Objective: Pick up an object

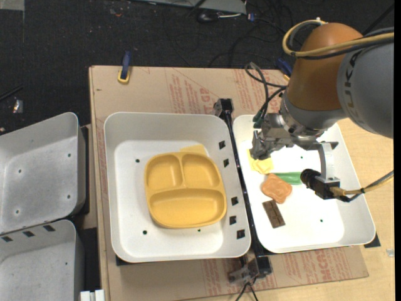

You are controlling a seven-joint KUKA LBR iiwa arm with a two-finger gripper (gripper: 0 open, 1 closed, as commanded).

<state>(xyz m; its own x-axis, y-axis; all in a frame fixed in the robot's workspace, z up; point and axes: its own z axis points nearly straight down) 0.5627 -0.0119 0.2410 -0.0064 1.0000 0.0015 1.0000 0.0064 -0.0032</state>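
A plywood bench (pixel 163 83) stands on dark floor strewn with cables, bearing two white bins. The left bin (pixel 119 168) holds a yellow divided tray (pixel 185 190). In the right bin (pixel 351 221) my gripper (pixel 262 150) hangs over a yellow object (pixel 262 165), with an orange piece (pixel 276 188), a green item (pixel 289 177) and a brown bar (pixel 273 213) close by. My wrist hides the pincer's opening; I cannot tell its state or any hold.

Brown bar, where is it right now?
The brown bar lies in the right bin, near its front left part, just below the orange piece and apart from the gripper further up.
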